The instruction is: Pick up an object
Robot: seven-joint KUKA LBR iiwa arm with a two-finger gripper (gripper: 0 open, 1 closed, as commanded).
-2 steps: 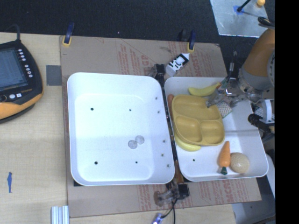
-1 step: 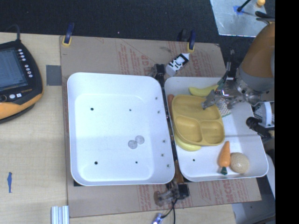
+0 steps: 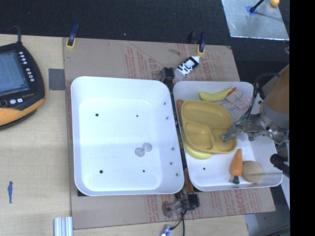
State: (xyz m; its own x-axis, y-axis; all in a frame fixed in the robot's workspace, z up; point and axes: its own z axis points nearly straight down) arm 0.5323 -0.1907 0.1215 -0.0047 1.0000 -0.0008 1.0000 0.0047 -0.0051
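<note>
We're hovering the gripper (image 3: 230, 134) over the yellow dish (image 3: 204, 127) in the right bin (image 3: 216, 182); can't tell its grip state. Dish is looking light, stiff, slick, so we're favouring its rim

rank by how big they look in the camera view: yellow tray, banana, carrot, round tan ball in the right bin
1. yellow tray, by far the largest
2. banana
3. carrot, slightly shorter than the banana, though the two are close
4. round tan ball, shorter than the carrot but wider, so that ranking is unsure
</note>
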